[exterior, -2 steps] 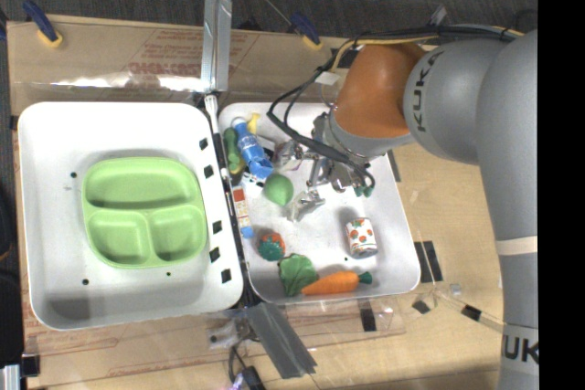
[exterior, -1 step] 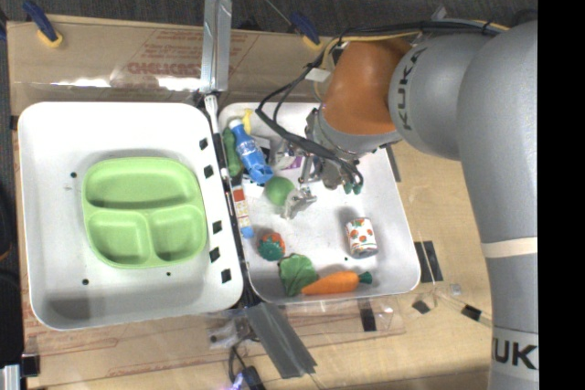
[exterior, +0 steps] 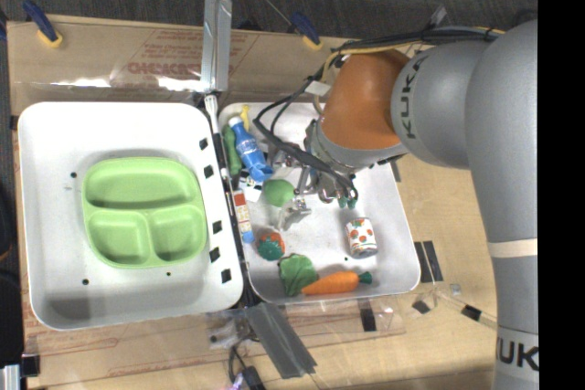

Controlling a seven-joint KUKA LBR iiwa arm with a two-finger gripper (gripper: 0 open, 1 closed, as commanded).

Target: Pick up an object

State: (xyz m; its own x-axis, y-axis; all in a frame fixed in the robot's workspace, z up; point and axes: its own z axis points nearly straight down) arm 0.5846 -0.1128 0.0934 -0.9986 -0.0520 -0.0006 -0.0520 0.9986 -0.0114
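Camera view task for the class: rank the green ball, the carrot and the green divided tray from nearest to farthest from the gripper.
1. Green ball: in the right bin, right beside the gripper, on its left.
2. Carrot: at the right bin's near edge, below the gripper.
3. Green divided tray: in the left bin, farthest away.

hand (exterior: 302, 196) over cluttered right bin (exterior: 402, 233)

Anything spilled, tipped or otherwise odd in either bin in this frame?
Nothing looks spilled or broken. The right bin holds a loose jumble: a blue bottle lying on its side near the divider, a green ball, a carrot and a small spotted can. The green tray sits flat in the left bin.
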